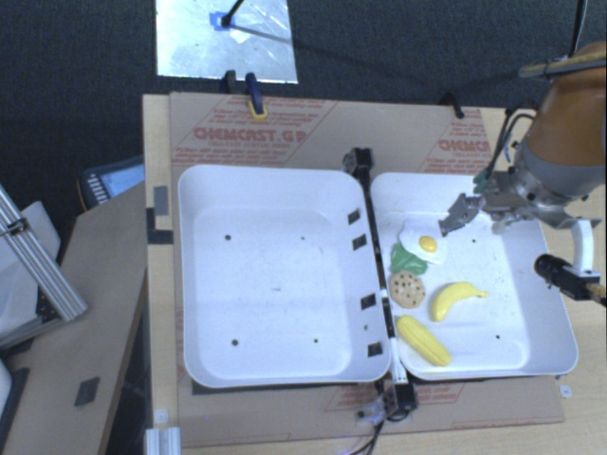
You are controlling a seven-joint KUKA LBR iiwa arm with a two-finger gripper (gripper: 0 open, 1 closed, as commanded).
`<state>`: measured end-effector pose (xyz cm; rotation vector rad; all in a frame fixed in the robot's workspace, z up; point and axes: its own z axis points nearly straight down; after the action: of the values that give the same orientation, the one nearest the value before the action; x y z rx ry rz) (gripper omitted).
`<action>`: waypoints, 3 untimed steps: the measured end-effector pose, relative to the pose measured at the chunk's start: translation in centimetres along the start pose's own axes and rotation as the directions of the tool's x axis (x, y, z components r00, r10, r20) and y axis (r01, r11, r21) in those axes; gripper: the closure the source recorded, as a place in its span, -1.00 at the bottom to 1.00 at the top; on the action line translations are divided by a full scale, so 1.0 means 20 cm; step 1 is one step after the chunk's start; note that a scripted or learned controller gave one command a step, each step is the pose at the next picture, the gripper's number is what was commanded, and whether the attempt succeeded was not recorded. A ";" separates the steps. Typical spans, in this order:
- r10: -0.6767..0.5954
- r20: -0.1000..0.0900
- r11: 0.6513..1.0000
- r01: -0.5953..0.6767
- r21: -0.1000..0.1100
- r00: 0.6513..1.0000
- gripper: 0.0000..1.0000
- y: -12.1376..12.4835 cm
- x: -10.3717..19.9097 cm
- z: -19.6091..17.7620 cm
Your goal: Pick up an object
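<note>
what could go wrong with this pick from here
1. The fried egg lies flat and thin, so the hand beside it may slide over it.
2. The green piece and cookie crowd the egg, so a grab could catch or shove those.
3. The items sit near the right bin divider wall, which might block the hand.

Arm: grey, orange band above wrist, entering from right of view, upper right region. Wrist angled down and toward left. Gripper: two-finger, grey, pointing left and slightly downward at forward end of wrist assembly. Nothing visible between fingertips. Black bracket-like part lower right of gripper, apart from it.
</note>
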<state>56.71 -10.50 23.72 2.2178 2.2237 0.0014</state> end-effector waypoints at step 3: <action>-0.005 0.001 1.000 0.005 -0.007 1.000 1.00 -0.13 0.30 -1.52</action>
<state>54.03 -4.56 54.11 2.2078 2.2257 0.0077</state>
